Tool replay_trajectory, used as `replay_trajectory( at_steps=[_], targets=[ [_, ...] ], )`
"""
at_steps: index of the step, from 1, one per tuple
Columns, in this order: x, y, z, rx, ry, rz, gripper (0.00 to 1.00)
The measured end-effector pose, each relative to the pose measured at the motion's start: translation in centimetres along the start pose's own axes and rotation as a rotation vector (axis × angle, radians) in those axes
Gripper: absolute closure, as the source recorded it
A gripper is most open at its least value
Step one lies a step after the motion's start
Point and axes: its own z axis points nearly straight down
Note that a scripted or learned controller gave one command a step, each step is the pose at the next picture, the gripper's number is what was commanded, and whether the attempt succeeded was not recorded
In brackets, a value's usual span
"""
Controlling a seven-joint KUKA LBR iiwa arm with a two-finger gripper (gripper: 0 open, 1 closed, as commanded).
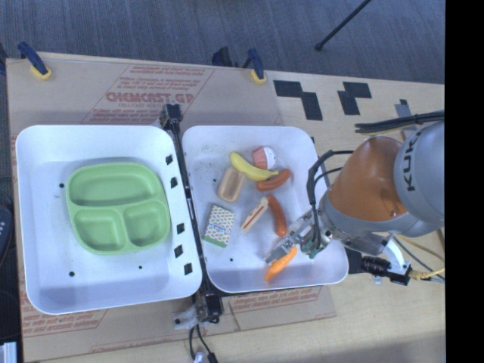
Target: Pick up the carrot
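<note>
The arm [378,191] comes in from the right and bends down into the right bin [302,138]. Its fingers [296,242] are low in the near right corner of that bin. The carrot [281,264] lies just under them, right by the tips. You cannot tell if the fingers are open or closed, or if they have the carrot.

More toy food is in the right bin. A banana [249,166] lies near the back, with a pink and white piece [263,157] beside it. Two sausages [275,206] sit past the carrot, one behind the other. A bun [231,184], a small sandwich [254,215] and a green and white box [218,226] lie to the left.

The left bin [30,203] holds a green tray [117,206] with three parts. Both bins sit on the worktop [227,89].
</note>
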Motion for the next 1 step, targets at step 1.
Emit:
replay_trajectory(
  at_steps=[1],
  targets=[
    [-0.04,0.07,-1.01,0.0,0.0,-0.003,1.0]
  ],
)
